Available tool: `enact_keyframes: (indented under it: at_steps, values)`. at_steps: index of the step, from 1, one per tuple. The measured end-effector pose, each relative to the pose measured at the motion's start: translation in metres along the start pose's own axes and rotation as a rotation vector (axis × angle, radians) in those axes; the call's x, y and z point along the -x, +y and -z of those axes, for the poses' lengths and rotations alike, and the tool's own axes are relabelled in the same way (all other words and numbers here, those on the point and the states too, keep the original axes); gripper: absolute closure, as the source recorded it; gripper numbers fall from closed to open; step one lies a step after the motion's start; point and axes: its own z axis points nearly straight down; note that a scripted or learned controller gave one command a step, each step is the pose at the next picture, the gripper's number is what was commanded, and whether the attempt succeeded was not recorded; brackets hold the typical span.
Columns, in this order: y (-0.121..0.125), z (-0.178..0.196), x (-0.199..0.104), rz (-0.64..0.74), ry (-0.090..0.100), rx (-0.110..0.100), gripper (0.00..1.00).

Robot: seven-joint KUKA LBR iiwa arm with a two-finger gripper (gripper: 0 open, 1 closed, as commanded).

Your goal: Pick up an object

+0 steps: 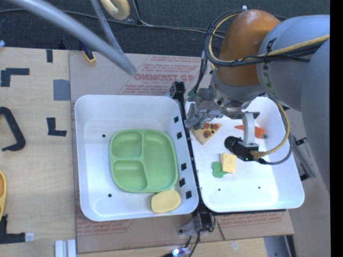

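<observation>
Pizza slice (207, 133) lies in the right bin (278, 197), with the gripper (201, 116) just above it, seemingly lined up to grasp; its opening cannot be told.

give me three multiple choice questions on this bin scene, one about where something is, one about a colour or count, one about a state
1. Where does the green tray lie?
A. left bin
B. right bin
C. on the cardboard outside the bins

2. What colour is the flat piece just below the tray?
A. red
B. yellow
C. blue

3. How does the tray lie?
A. flipped upside down
B. flat, compartments facing up
C. standing on its edge

Answers: 1 A, it sits inside the left bin, not the right bin. 2 B, the piece is pale yellow. 3 B, its three compartments face the camera.
</observation>
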Motion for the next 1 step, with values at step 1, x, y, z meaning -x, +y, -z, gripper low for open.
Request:
enact_keyframes:
  at_steps: [1]
  values:
    - [0.0115,-0.0186,-0.0530,-0.001,-0.002,0.000,1.00]
